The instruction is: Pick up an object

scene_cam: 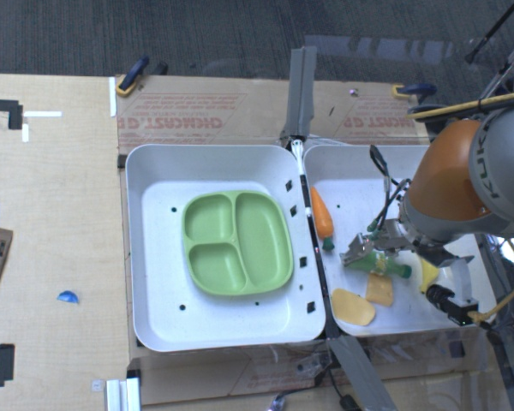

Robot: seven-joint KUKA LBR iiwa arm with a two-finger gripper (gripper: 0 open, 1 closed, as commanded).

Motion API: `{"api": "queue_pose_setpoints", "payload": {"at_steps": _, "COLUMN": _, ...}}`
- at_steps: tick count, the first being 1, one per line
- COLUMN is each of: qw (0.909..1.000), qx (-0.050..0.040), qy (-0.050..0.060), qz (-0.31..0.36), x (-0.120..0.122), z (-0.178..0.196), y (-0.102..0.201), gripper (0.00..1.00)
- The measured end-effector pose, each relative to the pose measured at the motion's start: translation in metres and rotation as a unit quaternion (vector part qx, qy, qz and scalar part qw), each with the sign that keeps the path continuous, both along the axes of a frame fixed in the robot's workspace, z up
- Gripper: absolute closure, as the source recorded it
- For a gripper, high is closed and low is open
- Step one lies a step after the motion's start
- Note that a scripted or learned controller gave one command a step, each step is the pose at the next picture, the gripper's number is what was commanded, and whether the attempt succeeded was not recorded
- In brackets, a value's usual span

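**Gripper low over the food cluster in the right bin**

You see the arm (463, 178) reaching in from 3 o'clock, its gripper (366, 251) down among the toy foods in the right bin (351, 165). Whether the jaws are spread or closed on anything cannot be told here; the metal tips merge with the objects beneath. Candidate objects lie close together: a green piece (392, 269) touching the gripper at its 4 o'clock, a tan wedge (379, 291) just below that, a yellow slice (352, 307) at 6 o'clock, and a yellow item (428, 274) at 3 o'clock. The carrot (322, 216) lies apart at 10 o'clock, beside the wall dividing the bins. The left bin (154, 229) holds a green divided plate (238, 242).

To perform this step well, you should settle on one piece, probably the green one, centre the jaws across its narrow side, and close before lifting. Neighbours crowd it, so a straight vertical lift likely avoids dragging them.
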State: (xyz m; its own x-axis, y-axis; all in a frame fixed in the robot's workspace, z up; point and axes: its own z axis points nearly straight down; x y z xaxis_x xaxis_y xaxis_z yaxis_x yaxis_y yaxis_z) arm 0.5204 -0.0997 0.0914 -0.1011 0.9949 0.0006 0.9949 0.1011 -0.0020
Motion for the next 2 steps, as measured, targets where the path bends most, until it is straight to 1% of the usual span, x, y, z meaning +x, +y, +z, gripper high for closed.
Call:
{"api": "queue_pose_setpoints", "payload": {"at_steps": 1, "qw": 1.0, "qx": -0.0005, "qy": 0.0, "qz": -0.002, "x": 0.0, "z": 0.009, "y": -0.002, "gripper": 1.0}}
{"api": "queue_pose_setpoints", "payload": {"at_steps": 2, "qw": 0.999, "qx": -0.001, "qy": 0.0, "qz": -0.044, "x": 0.035, "z": 0.099, "y": 0.04, "gripper": 1.0}}
